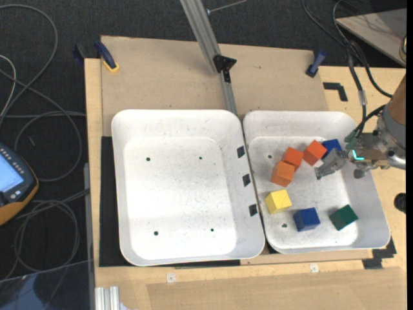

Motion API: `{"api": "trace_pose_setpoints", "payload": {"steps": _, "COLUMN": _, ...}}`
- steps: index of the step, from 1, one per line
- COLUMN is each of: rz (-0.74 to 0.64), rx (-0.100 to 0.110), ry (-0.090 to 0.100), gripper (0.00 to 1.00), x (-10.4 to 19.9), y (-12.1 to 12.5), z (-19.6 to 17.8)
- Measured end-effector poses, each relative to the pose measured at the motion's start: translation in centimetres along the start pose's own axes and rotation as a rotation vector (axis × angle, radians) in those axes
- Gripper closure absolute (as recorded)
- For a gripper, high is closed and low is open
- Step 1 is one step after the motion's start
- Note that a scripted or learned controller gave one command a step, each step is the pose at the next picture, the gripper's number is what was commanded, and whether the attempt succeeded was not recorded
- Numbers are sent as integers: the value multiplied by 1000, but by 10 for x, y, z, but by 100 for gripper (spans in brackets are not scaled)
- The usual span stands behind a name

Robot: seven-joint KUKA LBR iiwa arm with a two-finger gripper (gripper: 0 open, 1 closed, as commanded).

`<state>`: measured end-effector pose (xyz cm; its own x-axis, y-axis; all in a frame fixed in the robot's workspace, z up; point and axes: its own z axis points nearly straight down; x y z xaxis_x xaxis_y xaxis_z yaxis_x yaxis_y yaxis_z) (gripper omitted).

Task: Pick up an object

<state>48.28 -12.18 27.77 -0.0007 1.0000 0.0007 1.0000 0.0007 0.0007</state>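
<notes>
The right bin holds several small blocks. Three orange blocks cluster near its middle, and a blue block sits just behind them. A yellow block, a second blue block and a green block lie along the front. My gripper reaches in from the right, low over the bin. It is just right of the orange cluster and in front of the rear blue block. I see nothing held in it.
The left bin lies beside the right one, with a row of black clips along the shared rim. A slanted metal pole rises behind the bins. Cables and a handheld pendant lie off the bench at left.
</notes>
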Motion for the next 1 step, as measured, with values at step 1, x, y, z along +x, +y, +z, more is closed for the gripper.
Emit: {"api": "trace_pose_setpoints", "payload": {"steps": 1, "rz": 0, "rx": 6, "ry": 2, "gripper": 0, "x": 8, "y": -1, "z": 45}}
